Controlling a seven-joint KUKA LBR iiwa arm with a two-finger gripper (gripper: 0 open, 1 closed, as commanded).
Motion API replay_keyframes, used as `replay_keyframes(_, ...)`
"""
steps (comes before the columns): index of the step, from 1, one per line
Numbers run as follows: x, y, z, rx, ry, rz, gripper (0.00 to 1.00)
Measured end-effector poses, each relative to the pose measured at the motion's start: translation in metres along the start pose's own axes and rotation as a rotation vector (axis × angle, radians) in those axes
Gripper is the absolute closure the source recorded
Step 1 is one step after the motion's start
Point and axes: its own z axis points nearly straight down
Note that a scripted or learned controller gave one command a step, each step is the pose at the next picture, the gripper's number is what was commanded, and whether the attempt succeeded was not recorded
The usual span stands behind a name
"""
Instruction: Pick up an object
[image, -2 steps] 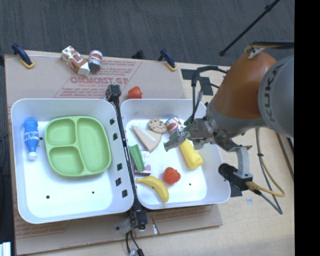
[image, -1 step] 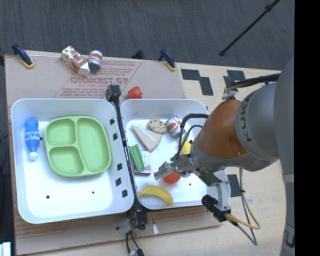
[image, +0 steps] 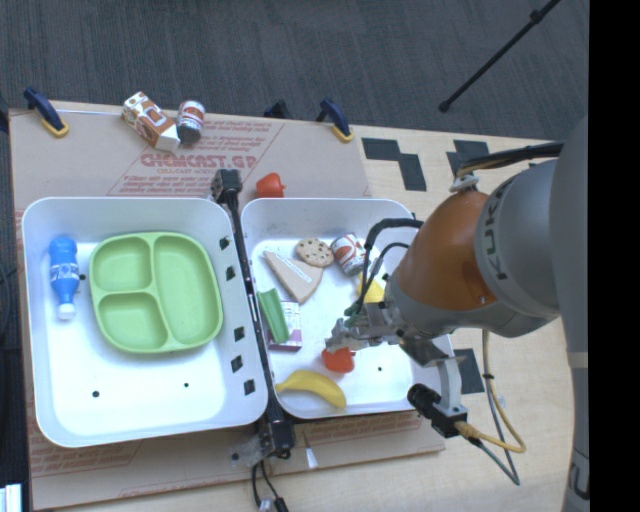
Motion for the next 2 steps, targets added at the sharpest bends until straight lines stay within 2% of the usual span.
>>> replay_keyframes(1, -0.0403, 0.0182, -0.0946, 0.0, -0.002, 0.01, 1.0)
replay_keyframes(2, -0.0401, 0.0181, -0.0943, 0.0, -0.001, 0.01, 0.0)
